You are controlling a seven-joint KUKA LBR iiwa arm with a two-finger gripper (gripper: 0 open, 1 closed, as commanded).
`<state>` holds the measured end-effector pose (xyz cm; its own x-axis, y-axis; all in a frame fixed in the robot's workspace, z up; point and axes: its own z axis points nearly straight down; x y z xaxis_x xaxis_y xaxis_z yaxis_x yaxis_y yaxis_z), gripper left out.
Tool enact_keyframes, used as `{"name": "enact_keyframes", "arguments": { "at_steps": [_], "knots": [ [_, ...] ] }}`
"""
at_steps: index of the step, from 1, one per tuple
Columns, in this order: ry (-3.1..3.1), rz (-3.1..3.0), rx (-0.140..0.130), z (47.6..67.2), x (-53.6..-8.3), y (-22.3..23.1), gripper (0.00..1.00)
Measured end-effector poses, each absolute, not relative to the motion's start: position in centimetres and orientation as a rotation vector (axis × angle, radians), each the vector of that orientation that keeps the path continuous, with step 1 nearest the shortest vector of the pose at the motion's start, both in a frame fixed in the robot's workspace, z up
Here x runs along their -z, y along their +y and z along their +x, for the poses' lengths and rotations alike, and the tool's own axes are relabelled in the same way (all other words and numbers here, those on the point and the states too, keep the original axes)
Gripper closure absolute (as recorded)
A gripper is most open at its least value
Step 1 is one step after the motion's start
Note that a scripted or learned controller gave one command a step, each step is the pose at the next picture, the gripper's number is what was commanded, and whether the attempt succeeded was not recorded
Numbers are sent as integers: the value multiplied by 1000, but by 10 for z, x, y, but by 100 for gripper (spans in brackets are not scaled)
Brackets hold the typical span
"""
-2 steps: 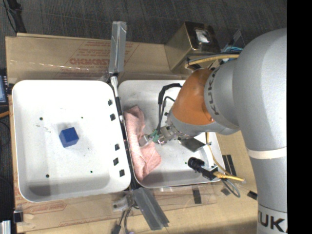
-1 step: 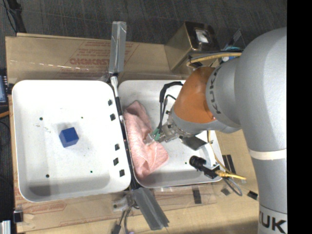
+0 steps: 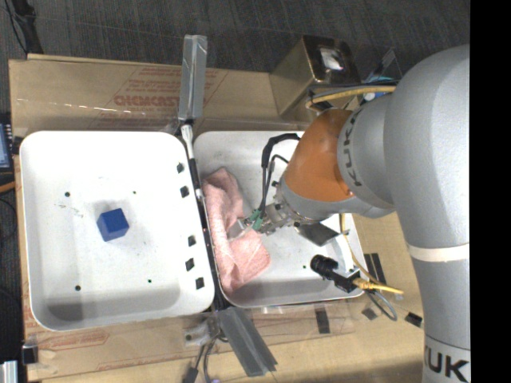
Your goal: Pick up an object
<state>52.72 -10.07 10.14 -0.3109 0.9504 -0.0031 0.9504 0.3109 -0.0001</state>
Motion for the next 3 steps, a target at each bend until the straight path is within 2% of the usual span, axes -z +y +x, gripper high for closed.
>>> {"name": "enact_keyframes", "arguments": {
  "at_steps": [1,2,3],
  "knots": [
    [2361,2076,2,579,-92,-97,0],
    [2371,2069,3,579,-102,-96,100],
    [2409,2019,2,629,-192,-30,100]
  ]
}}
